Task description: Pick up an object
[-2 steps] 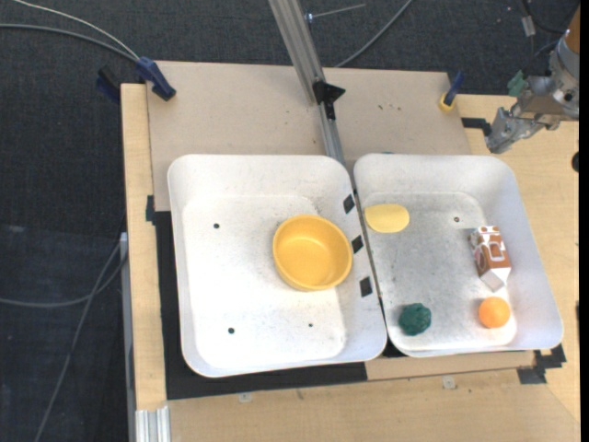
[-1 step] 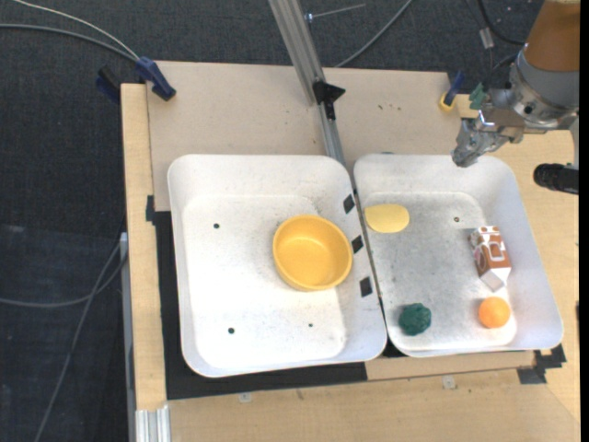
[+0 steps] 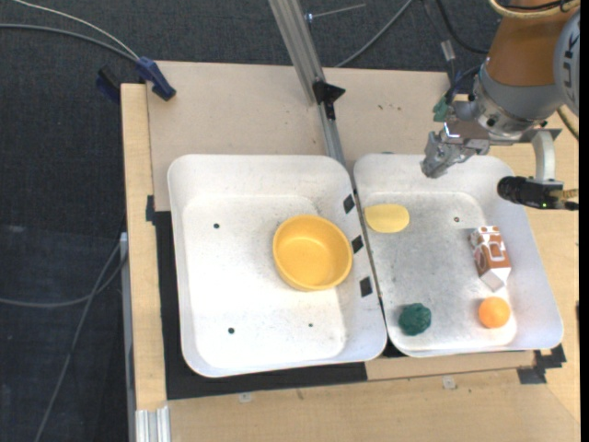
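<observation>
The pincer is hanging over the far rim of the right shallow white bin; I cannot tell how it is set, and nothing is showing in it. Nearest candidate: the flat pale-yellow disc, lying on the bin floor near the left wall, just toward the camera and left of the pincer. Judgement: centre over the disc before descending, keeping off the bin wall; a thin flat piece is likely needing a low, square approach. The green lump, orange ball and small carton are lying farther off.
</observation>
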`<state>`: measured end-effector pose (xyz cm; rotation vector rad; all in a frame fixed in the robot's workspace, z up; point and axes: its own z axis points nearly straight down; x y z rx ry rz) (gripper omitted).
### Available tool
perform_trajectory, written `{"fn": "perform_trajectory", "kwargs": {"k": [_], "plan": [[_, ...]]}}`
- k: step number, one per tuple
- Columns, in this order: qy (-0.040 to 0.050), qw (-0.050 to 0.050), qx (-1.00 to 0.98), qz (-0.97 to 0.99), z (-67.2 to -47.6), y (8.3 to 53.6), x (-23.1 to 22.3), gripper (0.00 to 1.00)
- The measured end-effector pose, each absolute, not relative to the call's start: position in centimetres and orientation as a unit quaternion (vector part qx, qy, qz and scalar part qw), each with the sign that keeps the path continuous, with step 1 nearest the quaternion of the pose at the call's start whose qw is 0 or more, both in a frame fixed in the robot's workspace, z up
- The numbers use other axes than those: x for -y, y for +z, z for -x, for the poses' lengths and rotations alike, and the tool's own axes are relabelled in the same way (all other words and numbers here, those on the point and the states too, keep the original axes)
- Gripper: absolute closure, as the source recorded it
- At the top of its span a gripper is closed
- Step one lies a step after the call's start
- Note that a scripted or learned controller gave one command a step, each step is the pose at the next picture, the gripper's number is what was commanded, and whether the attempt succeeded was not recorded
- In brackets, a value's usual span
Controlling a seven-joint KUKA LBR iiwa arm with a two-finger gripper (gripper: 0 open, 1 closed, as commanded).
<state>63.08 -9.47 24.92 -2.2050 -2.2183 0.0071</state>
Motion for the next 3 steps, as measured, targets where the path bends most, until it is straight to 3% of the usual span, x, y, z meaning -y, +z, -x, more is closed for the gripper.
{"fn": "perform_trajectory", "kwargs": {"k": [1,3], "plan": [[0.0026,0.007,0.709,0.705,-61.4,24.9,4.5,1.00],[0.0002,0.003,0.710,0.705,-61.1,23.9,-7.3,1.00]]}}
